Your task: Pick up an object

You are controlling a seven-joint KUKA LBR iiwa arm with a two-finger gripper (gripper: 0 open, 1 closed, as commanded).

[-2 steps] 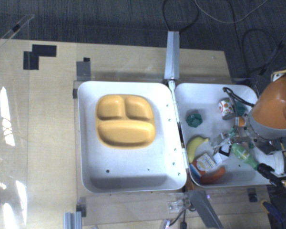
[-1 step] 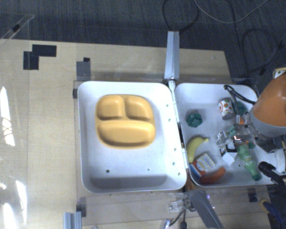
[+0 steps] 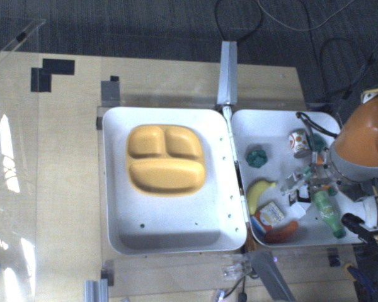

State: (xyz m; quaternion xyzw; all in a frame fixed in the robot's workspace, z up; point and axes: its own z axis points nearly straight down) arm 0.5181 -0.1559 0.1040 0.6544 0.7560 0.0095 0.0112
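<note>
My gripper (image 3: 304,184) hangs low over the middle of the right bin (image 3: 271,126), reaching in from the right under the orange-banded wrist (image 3: 364,137). Just right of it and below lies a green bottle (image 3: 326,210). A yellow banana (image 3: 258,194) lies to its left, and a teal lump (image 3: 257,157) sits farther up. A small white and orange cup (image 3: 297,142) stands above the gripper. Near the bin's front edge lie a red object (image 3: 281,231) and a small printed packet (image 3: 272,213). I see nothing lifted off the bin floor.
The left bin (image 3: 113,187) holds a yellow divided tray (image 3: 166,159). A metal post (image 3: 228,74) stands at the back between the bins. Black cables (image 3: 283,11) trail across the dark floor behind the bench.
</note>
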